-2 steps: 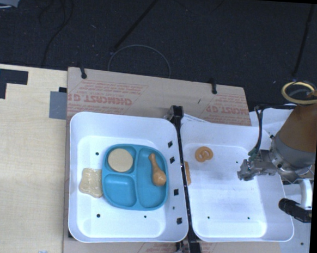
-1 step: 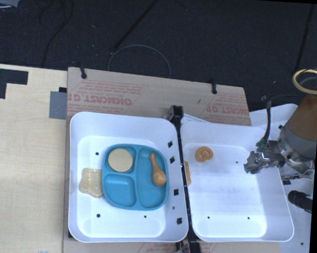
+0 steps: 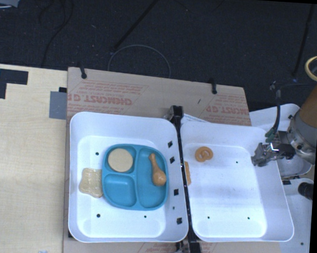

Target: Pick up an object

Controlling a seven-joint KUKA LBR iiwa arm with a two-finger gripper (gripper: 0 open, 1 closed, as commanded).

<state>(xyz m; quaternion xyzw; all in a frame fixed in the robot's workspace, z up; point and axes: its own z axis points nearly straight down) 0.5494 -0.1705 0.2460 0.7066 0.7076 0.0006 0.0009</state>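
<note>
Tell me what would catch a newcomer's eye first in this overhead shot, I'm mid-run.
The bright blue divided tray in the left bin stands out first, carrying a round tan disc in its upper-left compartment and a toy drumstick in its right one, with a pale bread-like piece just off its left edge. Next comes the small tan pretzel-shaped piece alone near the upper left of the right bin. The gripper sits at that bin's right rim.
</note>
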